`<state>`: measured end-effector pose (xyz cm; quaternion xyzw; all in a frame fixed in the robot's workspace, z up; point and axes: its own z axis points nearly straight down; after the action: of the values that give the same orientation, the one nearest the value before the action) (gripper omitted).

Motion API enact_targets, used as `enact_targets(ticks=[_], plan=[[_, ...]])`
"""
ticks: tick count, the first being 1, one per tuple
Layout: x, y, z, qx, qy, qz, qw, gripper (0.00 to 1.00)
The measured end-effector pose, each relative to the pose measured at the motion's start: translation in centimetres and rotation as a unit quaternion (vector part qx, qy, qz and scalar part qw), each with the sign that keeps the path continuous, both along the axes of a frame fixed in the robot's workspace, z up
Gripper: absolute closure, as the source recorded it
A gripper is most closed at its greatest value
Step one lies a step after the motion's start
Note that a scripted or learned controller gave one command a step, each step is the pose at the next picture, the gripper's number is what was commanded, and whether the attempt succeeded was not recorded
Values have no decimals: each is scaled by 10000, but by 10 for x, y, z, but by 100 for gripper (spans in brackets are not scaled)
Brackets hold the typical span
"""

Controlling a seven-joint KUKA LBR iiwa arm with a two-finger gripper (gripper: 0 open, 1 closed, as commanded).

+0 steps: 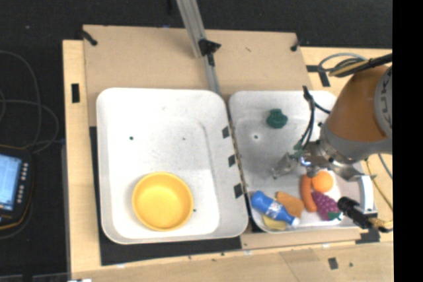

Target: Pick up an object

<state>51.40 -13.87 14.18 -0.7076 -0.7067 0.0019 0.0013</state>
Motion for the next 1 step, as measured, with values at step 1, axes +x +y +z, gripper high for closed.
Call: enact_targets(ticks=[1], plan=[[3, 0, 14, 2, -48, -13, 10000, 100]])
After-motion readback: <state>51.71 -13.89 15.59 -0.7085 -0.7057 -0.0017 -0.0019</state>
